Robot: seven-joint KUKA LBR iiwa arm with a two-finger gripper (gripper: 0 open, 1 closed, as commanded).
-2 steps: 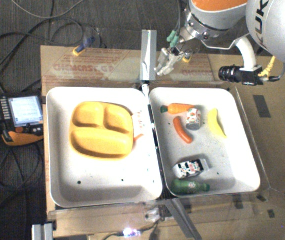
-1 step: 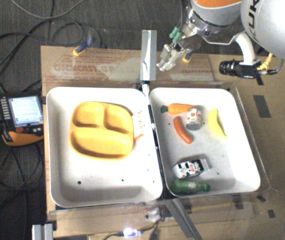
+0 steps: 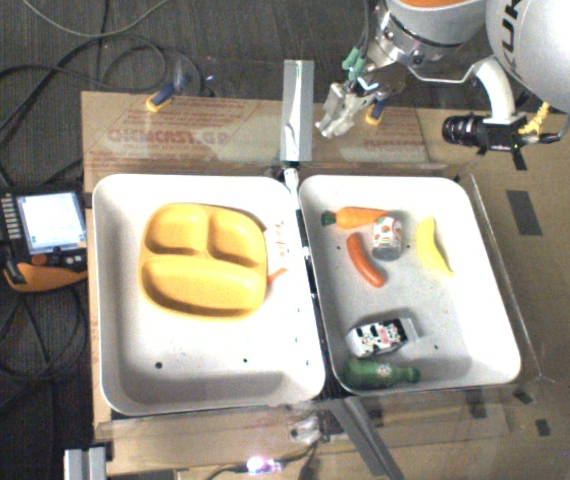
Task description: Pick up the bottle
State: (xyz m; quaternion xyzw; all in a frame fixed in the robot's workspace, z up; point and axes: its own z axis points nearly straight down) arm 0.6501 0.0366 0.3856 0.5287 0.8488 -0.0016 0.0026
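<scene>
A small green bottle lies on its side at the near edge of the right bin. My gripper hangs high above the bench beyond the bins' far edge, well away from the bottle, with nothing seen between its pale fingers.
The right bin also holds a carrot, a small can, a red sausage, a yellow banana piece and a black-and-white pack just above the bottle. A yellow divided tray sits in the left bin.
</scene>
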